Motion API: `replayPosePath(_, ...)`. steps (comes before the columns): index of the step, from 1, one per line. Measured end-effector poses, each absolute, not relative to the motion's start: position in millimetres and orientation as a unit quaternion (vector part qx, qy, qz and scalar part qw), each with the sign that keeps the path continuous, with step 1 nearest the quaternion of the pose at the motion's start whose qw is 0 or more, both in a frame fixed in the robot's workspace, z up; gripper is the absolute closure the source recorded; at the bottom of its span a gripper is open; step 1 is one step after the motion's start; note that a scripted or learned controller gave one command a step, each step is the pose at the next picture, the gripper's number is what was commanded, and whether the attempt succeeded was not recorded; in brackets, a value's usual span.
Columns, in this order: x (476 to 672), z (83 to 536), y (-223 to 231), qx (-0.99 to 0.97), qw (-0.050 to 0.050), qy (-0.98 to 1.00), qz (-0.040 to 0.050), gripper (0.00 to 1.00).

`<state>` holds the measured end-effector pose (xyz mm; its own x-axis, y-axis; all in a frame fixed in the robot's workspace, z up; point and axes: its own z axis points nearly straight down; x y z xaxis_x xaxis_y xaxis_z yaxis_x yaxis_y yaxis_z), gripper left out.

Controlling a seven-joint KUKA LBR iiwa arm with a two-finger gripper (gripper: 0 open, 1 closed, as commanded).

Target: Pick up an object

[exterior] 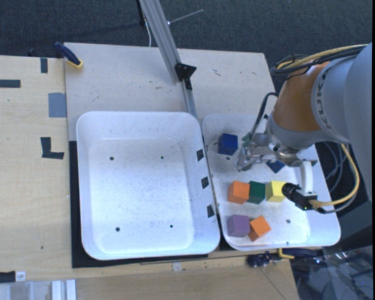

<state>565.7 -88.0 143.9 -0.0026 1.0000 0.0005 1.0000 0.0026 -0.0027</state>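
The grey metal pincer (245, 161) hangs low inside the right shallow white plastic bin (312, 233), and I cannot tell its state. The small blue cube (227, 144), with matte faces, lies just beside the pincer on its left. Below the pincer, an orange cube (239, 192), a green cube (257, 192) and a yellow cube (275, 190) stand touching in a row. Further below are a purple cube (239, 225) and a second, tilted orange cube (260, 227).

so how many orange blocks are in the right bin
2. One orange block sits at the left end of the row beside the green block; the other lies next to the purple block. The arm may hide more.
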Motion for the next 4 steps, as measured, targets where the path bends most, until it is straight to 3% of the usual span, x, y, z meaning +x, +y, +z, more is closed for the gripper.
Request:
replayPosePath(1, 570.0, 200.7, -97.2, -0.707, -0.002, -0.707, -0.0013, 1.0)
replayPosePath(2, 570.1, 204.7, -97.0, -0.707, 0.0, -0.707, 0.0001, 1.0)
replayPosePath(4, 567.2, 211.8, 1.9, -0.705, 0.002, -0.709, 0.0006, 1.0)
